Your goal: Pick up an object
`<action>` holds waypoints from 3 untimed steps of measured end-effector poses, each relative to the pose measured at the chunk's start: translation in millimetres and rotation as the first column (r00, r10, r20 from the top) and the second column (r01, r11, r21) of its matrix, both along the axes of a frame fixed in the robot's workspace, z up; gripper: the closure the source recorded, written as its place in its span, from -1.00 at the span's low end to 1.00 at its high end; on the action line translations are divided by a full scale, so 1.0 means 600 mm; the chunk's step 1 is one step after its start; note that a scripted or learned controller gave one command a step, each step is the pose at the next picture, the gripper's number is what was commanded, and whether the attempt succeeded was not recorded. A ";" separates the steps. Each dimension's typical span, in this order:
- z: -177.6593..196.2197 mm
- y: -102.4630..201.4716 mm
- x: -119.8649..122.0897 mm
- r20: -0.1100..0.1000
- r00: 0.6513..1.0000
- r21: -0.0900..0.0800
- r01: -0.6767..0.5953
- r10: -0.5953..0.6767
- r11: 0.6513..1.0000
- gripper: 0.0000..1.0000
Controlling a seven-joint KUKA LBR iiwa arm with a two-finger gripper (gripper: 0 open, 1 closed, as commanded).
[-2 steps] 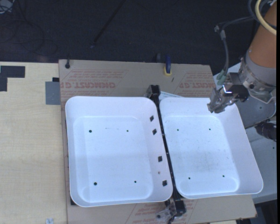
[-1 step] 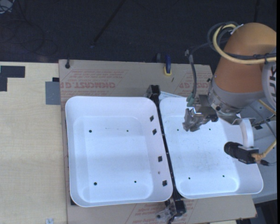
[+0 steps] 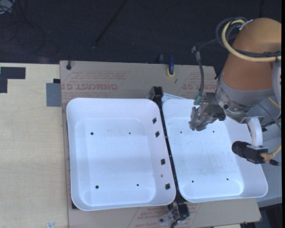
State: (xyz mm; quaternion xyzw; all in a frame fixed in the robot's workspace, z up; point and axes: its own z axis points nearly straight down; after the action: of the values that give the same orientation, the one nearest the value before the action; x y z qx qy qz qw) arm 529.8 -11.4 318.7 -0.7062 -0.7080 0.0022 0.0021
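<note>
We see hand (image 3: 198,122) over right bin (image 3: 218,184), near its back wall. Whether it grips anything, we cannot tell: dark, blurred.

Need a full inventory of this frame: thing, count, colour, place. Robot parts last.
bins: 2, white, side by side mid-bench; small dark dots on their floors
black clips: several, along the seam where the two bins meet
board: 1, tan with reversed red print, under the bins
bench surface: pale wood-tone, left of the board, with dark grey and black patches near its top left
blue and yellow clamp: 1, at the board's far edge
cables: dark, on the dark floor beyond the bench
arm: 1, orange band above grey wrist, at the right
end effector: 1, dark grey, above the right bin's far part; nothing seen between its fingers
</note>
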 end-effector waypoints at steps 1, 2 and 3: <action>0.015 -0.002 0.000 -0.003 1.000 0.000 -0.002 0.002 1.000 1.00; 0.030 -0.004 0.000 -0.006 1.000 -0.001 -0.006 0.006 1.000 1.00; 0.045 -0.006 0.000 -0.009 1.000 -0.001 -0.011 0.011 1.000 1.00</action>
State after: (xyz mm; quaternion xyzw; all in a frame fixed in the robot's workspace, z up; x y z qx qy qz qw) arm 530.0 -14.8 345.9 -0.7025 -0.7117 0.0059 0.0051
